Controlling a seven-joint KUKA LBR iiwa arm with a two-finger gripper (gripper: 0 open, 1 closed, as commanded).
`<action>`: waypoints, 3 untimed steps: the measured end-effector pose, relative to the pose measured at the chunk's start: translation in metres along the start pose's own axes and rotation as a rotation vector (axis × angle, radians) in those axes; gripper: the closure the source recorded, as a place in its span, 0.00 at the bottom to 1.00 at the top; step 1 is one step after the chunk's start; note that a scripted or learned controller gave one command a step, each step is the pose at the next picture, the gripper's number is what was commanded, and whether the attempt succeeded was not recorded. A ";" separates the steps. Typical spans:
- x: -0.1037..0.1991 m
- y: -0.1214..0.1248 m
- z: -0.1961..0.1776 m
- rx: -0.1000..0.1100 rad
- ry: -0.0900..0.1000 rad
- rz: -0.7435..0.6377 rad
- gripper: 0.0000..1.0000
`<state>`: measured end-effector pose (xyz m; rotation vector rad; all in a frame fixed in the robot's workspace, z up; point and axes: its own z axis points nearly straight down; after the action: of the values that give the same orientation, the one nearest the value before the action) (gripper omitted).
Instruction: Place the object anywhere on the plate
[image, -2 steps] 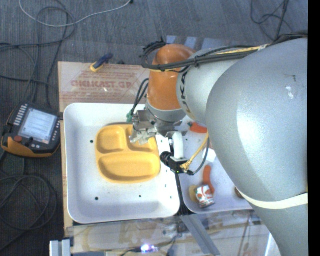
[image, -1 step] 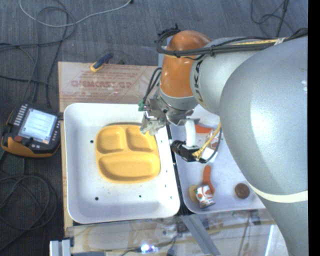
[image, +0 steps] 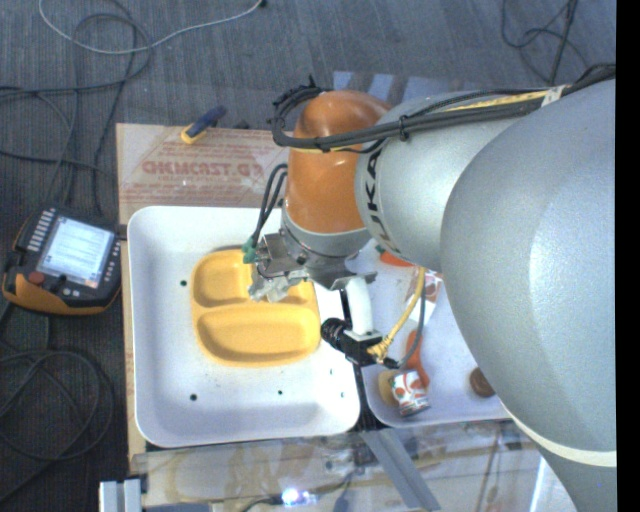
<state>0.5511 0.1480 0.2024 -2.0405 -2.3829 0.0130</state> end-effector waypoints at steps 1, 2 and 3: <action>-0.021 0.035 0.032 -0.001 -0.003 -0.004 1.00; -0.020 0.035 0.032 -0.001 -0.002 -0.004 0.00; -0.021 0.034 0.026 0.008 -0.003 -0.004 1.00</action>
<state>0.5876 0.1325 0.1760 -2.0336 -2.3850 0.0260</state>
